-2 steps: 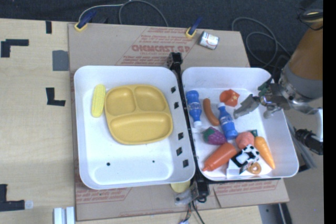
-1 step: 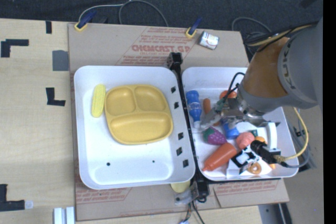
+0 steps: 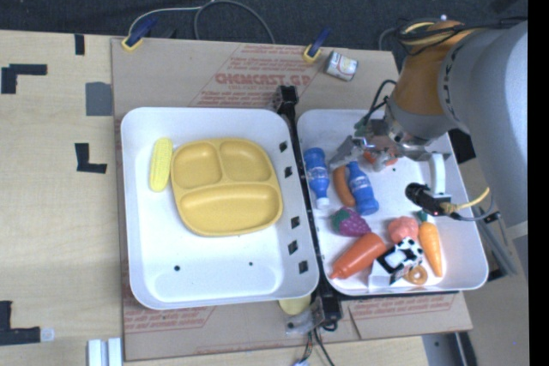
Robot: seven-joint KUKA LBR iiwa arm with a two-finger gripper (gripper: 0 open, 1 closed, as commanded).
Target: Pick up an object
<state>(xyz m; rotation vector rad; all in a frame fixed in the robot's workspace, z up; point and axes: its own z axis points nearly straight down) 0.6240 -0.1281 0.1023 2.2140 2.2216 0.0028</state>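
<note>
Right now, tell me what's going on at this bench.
A grey KUKA arm reaches in from the right, its gripper low over the upper part of the right bin, just above a blue bottle lying beside a second one. Toy food lies below them: a large carrot, a smaller carrot and grapes. The left bin holds a yellow divided plate and a corn cob. Whether anything is gripped can't be seen.

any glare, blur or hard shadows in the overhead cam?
Camera view: even, soft light; white bins bright but not blown out, faint shadows beside the yellow tray; toys a bit soft; tool area cluttered and low-detail; the arm looks slightly blurred.
</note>
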